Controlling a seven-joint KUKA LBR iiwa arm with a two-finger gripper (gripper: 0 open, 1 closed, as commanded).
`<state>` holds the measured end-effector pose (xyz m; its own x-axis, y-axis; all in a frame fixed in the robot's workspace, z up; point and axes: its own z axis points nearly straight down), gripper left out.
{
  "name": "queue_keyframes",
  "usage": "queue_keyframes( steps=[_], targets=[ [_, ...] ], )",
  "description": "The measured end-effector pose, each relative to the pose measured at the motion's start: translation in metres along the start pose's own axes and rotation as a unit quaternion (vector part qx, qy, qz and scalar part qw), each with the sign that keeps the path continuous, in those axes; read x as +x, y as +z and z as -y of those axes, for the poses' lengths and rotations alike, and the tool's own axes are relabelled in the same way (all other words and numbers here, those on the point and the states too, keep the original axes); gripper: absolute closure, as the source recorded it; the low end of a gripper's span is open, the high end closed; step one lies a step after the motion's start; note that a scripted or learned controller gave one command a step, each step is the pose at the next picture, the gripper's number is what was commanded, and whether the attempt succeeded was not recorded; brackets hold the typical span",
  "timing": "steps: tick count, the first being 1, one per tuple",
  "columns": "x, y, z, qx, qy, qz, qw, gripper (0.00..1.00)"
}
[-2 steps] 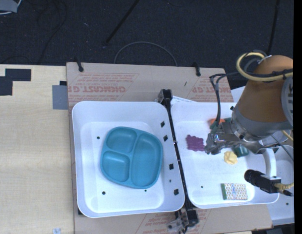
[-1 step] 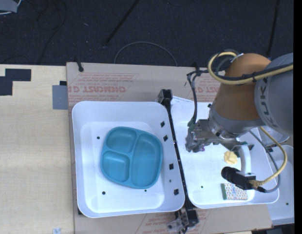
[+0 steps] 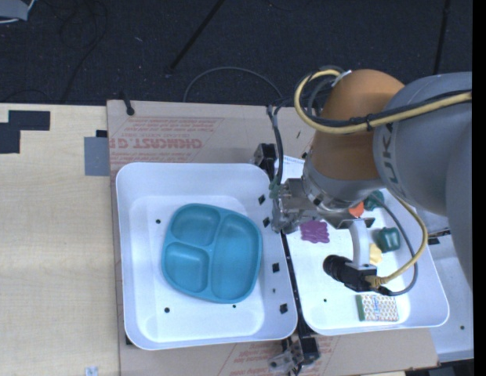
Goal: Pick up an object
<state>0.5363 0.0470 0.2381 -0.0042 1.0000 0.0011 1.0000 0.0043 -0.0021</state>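
grey arm (image 3: 431,147) with its orange band (image 3: 357,124) stands highest, reaching from the right over the right bin (image 3: 435,308). its gripper (image 3: 284,210) sits low at that bin's left wall, beside the divide between the bins; whether the claw is wide or narrow i cannot tell. a purple piece (image 3: 313,231) lies just right of it. a teal item (image 3: 388,238), a yellow bit (image 3: 375,253) and a patterned block (image 3: 378,307) lie further right. a blue divided plate (image 3: 212,251) rests in the left bin (image 3: 125,210).
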Motion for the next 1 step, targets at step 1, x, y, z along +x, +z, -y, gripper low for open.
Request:
queue_keyframes(
  steps=[1],
  targets=[
    [0.0509,-0.0017,-0.0086,0.001,0.000,0.000,1.0000,1.00]
  ],
)
